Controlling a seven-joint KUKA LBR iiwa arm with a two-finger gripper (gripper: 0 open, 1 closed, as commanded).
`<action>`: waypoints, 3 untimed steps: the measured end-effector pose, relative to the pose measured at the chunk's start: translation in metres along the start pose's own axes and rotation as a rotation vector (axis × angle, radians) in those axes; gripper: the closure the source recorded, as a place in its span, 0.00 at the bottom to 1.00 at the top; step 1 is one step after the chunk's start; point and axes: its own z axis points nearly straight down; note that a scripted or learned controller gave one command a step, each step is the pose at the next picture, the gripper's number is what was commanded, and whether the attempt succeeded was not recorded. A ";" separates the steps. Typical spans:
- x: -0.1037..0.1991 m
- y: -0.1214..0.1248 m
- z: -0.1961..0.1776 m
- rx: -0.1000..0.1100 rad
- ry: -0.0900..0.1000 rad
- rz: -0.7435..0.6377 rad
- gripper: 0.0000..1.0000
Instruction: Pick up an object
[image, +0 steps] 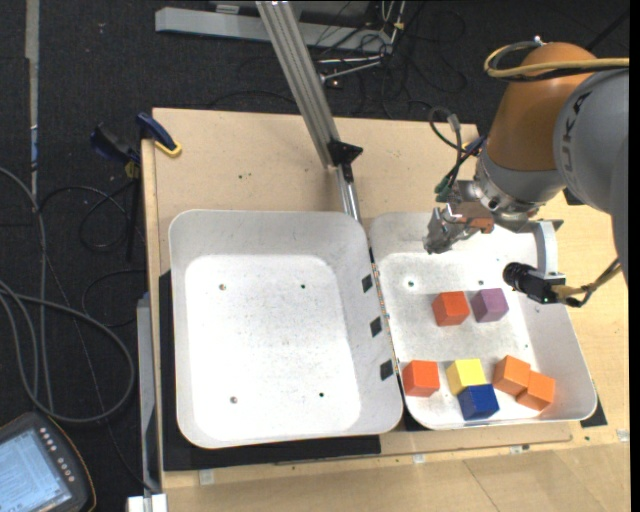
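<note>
Two shallow white bins sit side by side on the wooden counter (260, 150). The landmark used here is the black seam where the two bins meet.

Left bin (200, 240), left of the seam: nothing but fine dark specks on its floor.

Right bin (575, 375), right of the seam, holds seven blocks:
- orange cube (451, 308), mid-bin, a short way right of the seam
- purple cube (489, 304), just beside that orange cube, on the side away from the seam
- a second orange cube (421, 377), nearest the seam, in the front row
- yellow cube (465, 374), next to it, further from the seam
- blue cube (478, 401), touching the yellow cube's front edge
- two orange blocks (525, 382), pressed together, furthest from the seam, near the bin's front right corner

The gripper (440, 238) hangs over the back part of the right bin, a little right of the seam and well apart from every block. It carries nothing. Its tip is dark and blurred; how wide the fingers stand cannot be told.

Writing: white letters run down the grey arm (575, 120) beside the orange band; "KU" is readable, the rest turns out of sight. A screen (35, 470) far left of the seam, off the counter, shows a display too small to read.
</note>
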 end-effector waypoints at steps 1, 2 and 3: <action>0.052 -0.012 -0.005 0.001 0.000 0.000 1.00; 0.107 -0.010 -0.001 0.001 -0.001 0.000 1.00; 0.163 -0.018 -0.006 0.000 0.000 0.000 1.00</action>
